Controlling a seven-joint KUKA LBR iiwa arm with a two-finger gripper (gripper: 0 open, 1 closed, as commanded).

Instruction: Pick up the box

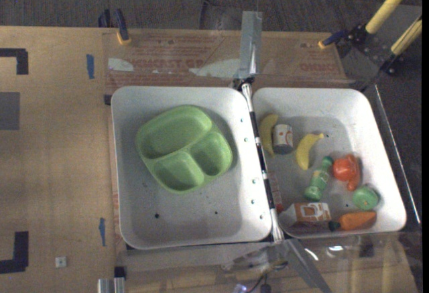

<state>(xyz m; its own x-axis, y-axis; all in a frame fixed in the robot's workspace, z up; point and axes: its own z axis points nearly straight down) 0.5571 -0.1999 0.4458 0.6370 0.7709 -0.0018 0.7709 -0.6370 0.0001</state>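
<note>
The orange box [309, 212] lies at six o'clock in the right bin [389, 151], against the front wall, carrot [355, 220] at its three o'clock, open floor above.

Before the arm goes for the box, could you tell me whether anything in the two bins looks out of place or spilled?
Nothing stands out. The box lies on its side near the right bin's front wall, beside the carrot. The green divided plate sits askew in the left bin, but intact.
</note>
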